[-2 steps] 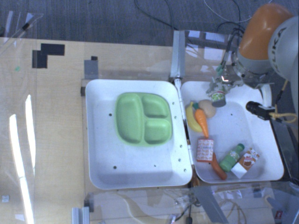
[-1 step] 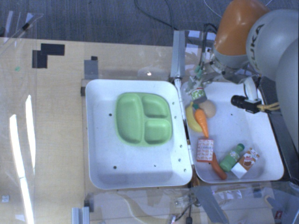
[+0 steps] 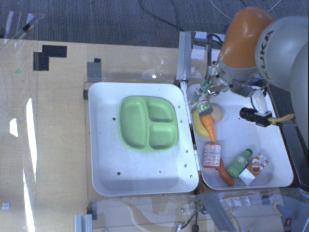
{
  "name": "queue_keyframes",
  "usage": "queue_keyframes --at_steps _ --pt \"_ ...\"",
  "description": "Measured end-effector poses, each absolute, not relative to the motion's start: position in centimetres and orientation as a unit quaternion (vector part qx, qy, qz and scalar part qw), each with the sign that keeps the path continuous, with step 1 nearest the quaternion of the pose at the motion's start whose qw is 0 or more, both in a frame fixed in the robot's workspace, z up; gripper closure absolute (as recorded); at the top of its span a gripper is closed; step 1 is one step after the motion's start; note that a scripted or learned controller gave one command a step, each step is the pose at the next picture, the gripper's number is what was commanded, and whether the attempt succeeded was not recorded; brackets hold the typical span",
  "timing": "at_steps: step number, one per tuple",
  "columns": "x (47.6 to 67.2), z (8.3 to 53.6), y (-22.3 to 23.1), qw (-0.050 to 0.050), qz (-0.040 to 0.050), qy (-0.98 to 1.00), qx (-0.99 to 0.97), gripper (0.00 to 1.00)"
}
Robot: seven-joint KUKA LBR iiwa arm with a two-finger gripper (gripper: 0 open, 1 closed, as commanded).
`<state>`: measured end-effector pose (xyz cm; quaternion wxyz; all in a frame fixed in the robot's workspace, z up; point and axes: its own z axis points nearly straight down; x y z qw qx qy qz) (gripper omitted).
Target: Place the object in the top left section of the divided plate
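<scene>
The end effector (image 3: 208, 88) hangs over the right bin's (image 3: 277, 144) upper left corner, close to the wall between the bins; I cannot tell how far it is open. Just below it a carrot (image 3: 207, 121) lies tilted on a yellow thing (image 3: 199, 125). The green plate (image 3: 147, 123) sits mid left bin (image 3: 104, 144), bare floor all round. A packet (image 3: 211, 155), bottle (image 3: 239, 163) and carton (image 3: 255, 167) crowd the right bin's lower edge

2 white bins (image 3: 96, 144) (image 3: 280, 144); 1 green divided plate (image 3: 147, 123); 1 carrot (image 3: 207, 122); 1 green bottle (image 3: 239, 163); 2 cartons (image 3: 212, 155) (image 3: 254, 168).
</scene>
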<state>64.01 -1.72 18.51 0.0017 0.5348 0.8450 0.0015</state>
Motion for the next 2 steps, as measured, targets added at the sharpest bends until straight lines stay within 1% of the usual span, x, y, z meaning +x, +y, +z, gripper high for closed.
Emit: queue_keyframes --at_steps 1,2 --pt "66.97 18.60 6.64 0.002 0.0024 0.847 0.531 1.00" --pt "66.98 18.62 6.61 0.002 0.0025 0.847 0.532 0.00"
